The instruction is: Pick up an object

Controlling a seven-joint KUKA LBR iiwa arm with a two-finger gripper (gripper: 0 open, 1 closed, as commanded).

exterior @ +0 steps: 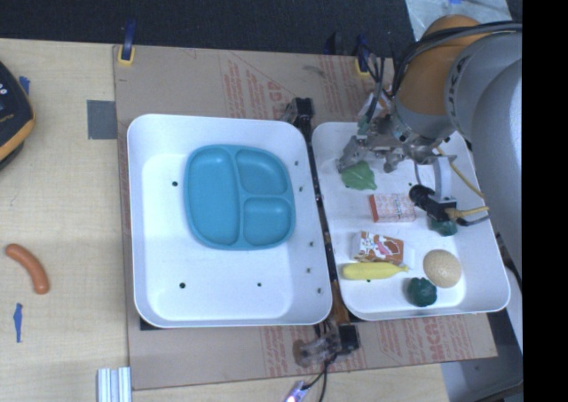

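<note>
Approach step, by the look of it: claw [366, 153] down in the far left corner of the right bin [484, 298], directly above a green leafy toy [359, 177], possibly touching its top edge. Cannot tell whether the claw stands wide or narrow; metal parts blur together there. Nothing seen gripped. Likely target the green piece: flat, crumpled outline, soft-looking, lying against the bin floor near the left wall. Next move probably calls for a short straight descent and a close across the narrow width, keeping clear of the bin wall. Elsewhere in the right bin: small reddish-orange box [391, 208] just nearer, printed packet [380, 247], yellow banana [373, 272], tan egg-shaped piece [442, 268], dark green round piece [422, 292]. Left bin [151, 303] carrying a blue divided plate [240, 196]. Out on the worktop [53, 214], far left, a sausage [28, 268].
</note>
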